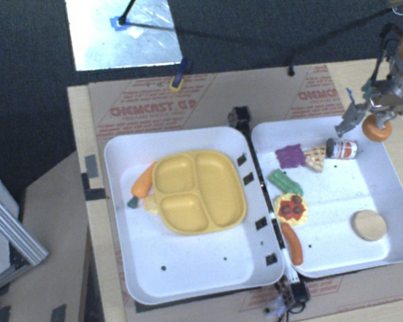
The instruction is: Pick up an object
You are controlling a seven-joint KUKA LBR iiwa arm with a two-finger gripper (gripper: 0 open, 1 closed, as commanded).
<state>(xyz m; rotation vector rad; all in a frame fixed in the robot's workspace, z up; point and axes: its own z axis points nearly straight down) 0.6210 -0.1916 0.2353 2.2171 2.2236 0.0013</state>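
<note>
The gripper (347, 124), spread or pressed together I could not tell, hung at the frame's upper right just beside the small red-and-white bottle (342, 150) in the right bin (401, 196), apparently approaching; next likely required a short descent.

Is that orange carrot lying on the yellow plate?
No, the carrot lies on the white floor of the left-hand bin, just beside the yellow plate, at its left edge.

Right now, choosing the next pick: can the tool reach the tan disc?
Probably yes: the tan disc lies alone, nothing on it, and the tool sits above the same bin's far side.
</note>
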